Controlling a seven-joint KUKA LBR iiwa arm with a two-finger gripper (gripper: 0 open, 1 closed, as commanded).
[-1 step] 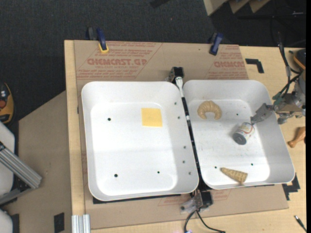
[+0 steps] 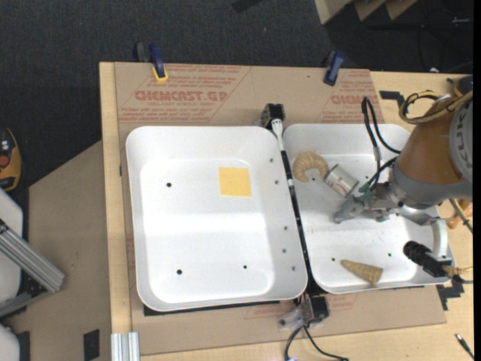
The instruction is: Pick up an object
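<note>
While the grey arm (image 2: pixel 432 156) with its orange band reaches in from the right, its end effector (image 2: pixel 347 213) sits low inside the right bin (image 2: pixel 331 265), pointing toward the divide between the two bins. Whether it is spread or closed cannot be made out at this angle, and nothing is visibly caught in it.

Just beyond the end effector, toward the far rim, lies a small clear-and-white object (image 2: pixel 338 177) (its exact kind is hard to tell), close to the tip but apparently not in it. Further on the same side and a little more toward the left bin rests a tan curved piece (image 2: pixel 307 165) shaped like a croissant, touching or nearly touching the small object. On the near side of the end effector, well apart from it, a tan cone-shaped piece (image 2: pixel 363 271) lies flat by the right bin's front rim.

Across the divide, well away from the end effector, the left bin (image 2: pixel 158 277) holds a yellow square (image 2: pixel 234 181) lying flat in its far half.

Both bins rest on a brown board-covered surface (image 2: pixel 120 126), with blue clamps (image 2: pixel 158 59) at its far edge. A black cable (image 2: pixel 370 130) loops down to the wrist.
</note>
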